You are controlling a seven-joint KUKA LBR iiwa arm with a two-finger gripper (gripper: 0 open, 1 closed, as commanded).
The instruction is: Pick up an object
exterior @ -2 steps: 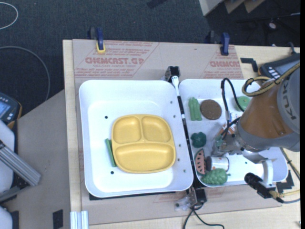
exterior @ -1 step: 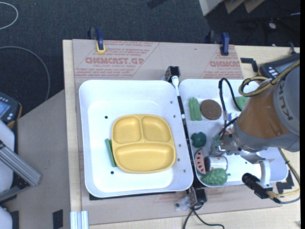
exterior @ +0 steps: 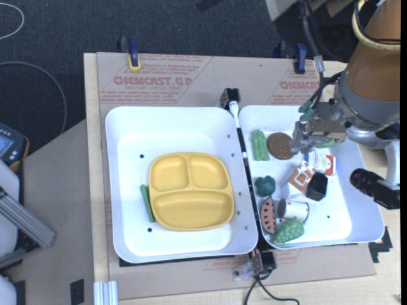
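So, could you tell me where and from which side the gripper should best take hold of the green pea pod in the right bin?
Grip the green pea pod across its narrow width, near mid-length, coming straight down from above. It lies flat and elongated, running up and down the view, with the bin's divider wall to its left and the brown disc close on its right, so the fingers probably need careful placement.

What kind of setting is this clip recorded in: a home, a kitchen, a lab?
Most likely a robotics lab bench, not a kitchen. Two white bins sit on a board held by clamps, toy food such as a watermelon slice fills the right bin, and loose cables lie on the carpet.
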